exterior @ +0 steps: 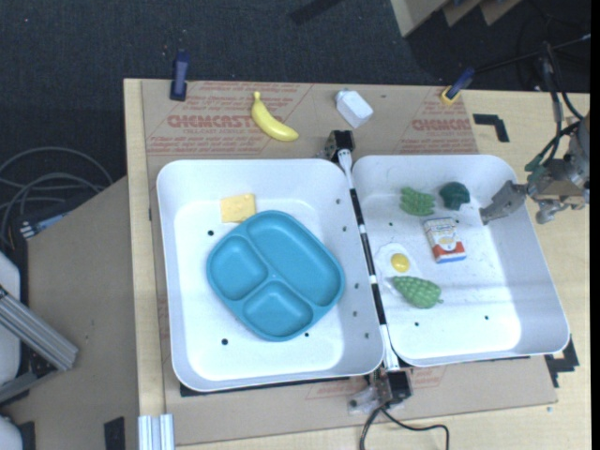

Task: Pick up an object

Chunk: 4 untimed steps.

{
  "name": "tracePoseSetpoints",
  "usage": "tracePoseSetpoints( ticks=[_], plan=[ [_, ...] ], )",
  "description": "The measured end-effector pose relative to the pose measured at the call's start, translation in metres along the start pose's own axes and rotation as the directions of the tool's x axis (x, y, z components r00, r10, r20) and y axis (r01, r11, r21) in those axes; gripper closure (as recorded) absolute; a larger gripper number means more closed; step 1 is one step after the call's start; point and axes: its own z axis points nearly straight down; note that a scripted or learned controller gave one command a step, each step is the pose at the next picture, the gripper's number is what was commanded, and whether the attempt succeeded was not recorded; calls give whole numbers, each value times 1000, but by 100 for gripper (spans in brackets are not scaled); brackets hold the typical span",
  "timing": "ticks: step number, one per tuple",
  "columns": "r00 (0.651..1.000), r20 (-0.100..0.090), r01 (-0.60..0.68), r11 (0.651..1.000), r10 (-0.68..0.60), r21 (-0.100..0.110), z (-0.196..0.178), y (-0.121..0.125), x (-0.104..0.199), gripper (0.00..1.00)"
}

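Note:
The right bin (pixel 525 279) holds several small items. A light green leafy piece (pixel 416 200) and a dark green lump (pixel 455 193) lie near its back. A small red and white carton (pixel 444 238) sits in its middle. In front of that are a fried egg toy (pixel 397 261) and a green knobbly piece (pixel 417 292). My gripper (pixel 514 198) hangs over the right bin's back right rim, to the right of the dark green lump and apart from it. Nothing shows in its grasp.
The left bin (pixel 187 289) bears a blue divided plate (pixel 273 273) and a yellow cheese slice (pixel 237 207). Behind the bins on the cardboard lie a banana (pixel 273 120) and a white block (pixel 354 108). Cables hang at the far right.

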Motion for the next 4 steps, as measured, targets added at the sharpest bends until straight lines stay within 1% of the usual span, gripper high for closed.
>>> tracePoseSetpoints(
  ticks=[1, 2, 3, 4],
  plan=[
    [1000, -1, 1, 1000, -1, 2, 89, 84, 10, 0],
    [1000, 1, 2, 1000, -2, -7, 154, 120, 9, 0],
    [1000, 3, 3, 1000, -3, -12, 143, 121, 9, 100],
    [1000, -2, 1, 1000, -1, 2, 131, 70, 57, 100]
  ],
)
